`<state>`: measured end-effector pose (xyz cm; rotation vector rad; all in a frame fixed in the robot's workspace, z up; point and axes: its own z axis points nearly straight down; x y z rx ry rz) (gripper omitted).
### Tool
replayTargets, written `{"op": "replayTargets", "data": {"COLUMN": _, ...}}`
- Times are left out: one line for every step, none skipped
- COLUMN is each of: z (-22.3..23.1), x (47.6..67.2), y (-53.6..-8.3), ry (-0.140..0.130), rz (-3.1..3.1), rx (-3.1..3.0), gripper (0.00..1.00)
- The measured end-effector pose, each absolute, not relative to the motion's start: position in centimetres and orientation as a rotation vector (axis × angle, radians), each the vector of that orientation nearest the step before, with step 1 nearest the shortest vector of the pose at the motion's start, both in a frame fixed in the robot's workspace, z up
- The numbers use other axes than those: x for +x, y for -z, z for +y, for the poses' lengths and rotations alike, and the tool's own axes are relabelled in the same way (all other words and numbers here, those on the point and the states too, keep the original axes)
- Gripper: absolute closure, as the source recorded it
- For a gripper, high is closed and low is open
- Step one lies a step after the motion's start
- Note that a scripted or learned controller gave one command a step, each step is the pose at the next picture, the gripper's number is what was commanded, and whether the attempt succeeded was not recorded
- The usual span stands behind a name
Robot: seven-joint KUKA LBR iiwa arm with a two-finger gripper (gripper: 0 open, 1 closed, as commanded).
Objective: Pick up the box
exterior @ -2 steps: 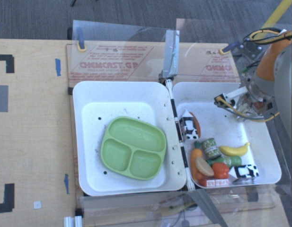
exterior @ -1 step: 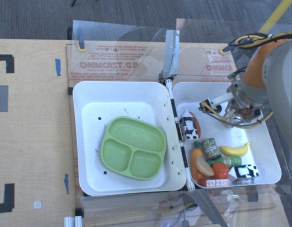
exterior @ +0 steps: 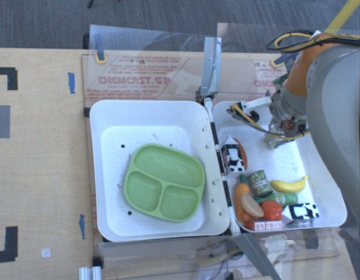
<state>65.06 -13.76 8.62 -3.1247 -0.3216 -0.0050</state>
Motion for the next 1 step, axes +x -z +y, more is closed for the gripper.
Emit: {"op": "replayTargets", "data": {"z": -13.78, "x": 64.97, "y": -8.51, "ry": 0.0, "rz": -0.321, "rx": -3.125, "gripper": 0.0}}
